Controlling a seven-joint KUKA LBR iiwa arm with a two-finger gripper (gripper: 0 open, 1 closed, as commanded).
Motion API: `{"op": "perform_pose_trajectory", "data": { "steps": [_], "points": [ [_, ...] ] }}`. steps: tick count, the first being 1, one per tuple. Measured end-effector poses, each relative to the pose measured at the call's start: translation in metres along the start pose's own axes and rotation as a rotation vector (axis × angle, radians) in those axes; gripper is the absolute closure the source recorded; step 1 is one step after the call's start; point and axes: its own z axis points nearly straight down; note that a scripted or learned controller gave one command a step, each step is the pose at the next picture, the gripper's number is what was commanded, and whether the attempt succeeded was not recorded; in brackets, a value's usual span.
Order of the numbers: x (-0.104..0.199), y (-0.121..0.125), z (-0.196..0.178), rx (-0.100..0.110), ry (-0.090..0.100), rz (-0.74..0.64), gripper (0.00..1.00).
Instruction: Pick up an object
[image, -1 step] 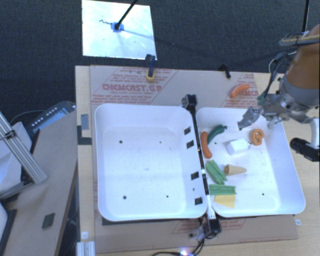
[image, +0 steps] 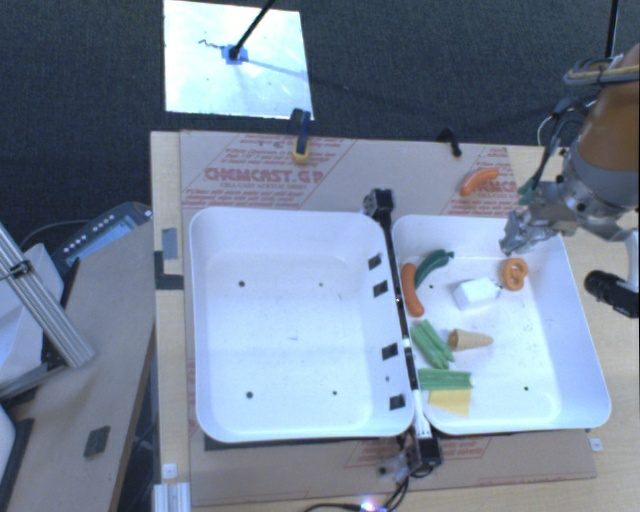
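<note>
Several toy foods lie in the right bin: an orange ring, white block, green pepper, sausage, cone, green strips and a yellow wedge. Pincer hangs over the bin's far edge, just beside the ring; nothing seen between its tips, and whether released or clenched cannot be told.

Risks, judged: a descent here may strike the bin rim, or nudge the ring away rather than seize it.

Writing: board on the worktop reads "CHEMCAST GP".
</note>
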Motion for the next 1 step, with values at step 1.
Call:
{"op": "perform_pose_trajectory", "data": {
  "steps": [1],
  "points": [
    [0.0433,-0.0541,-0.1877,-0.016,0.0,-0.003,1.0]
  ]
}}
